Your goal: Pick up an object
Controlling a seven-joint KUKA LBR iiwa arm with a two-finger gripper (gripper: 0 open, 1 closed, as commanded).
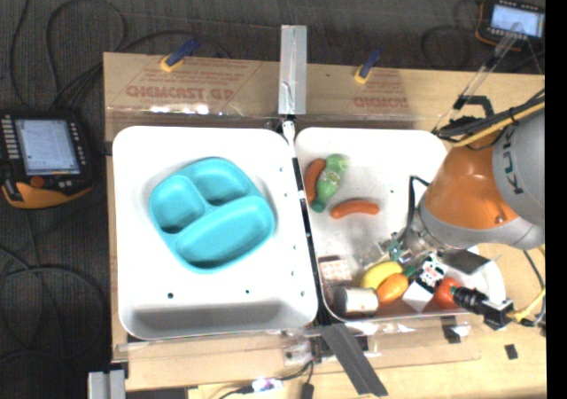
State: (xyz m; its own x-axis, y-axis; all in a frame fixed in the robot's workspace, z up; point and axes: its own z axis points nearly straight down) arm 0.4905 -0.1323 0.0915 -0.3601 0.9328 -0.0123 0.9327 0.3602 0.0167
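Crowding gripper (400, 253): lemon (379, 274), orange fruit (393, 288), white cylinder (360, 301) against right bin's (372, 142) near wall; grip state indiscernible; bin centre open.

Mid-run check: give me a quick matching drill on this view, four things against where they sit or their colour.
Things:
1. divided plate
2. sausage
3. lemon
4. claw

Descriptions:
A. yellow, near the right bin's front edge
B. just above the lemon, right bin
C. blue, left bin
D. orange-red, lying alone mid right bin

Pairs: 1-C, 2-D, 3-A, 4-B
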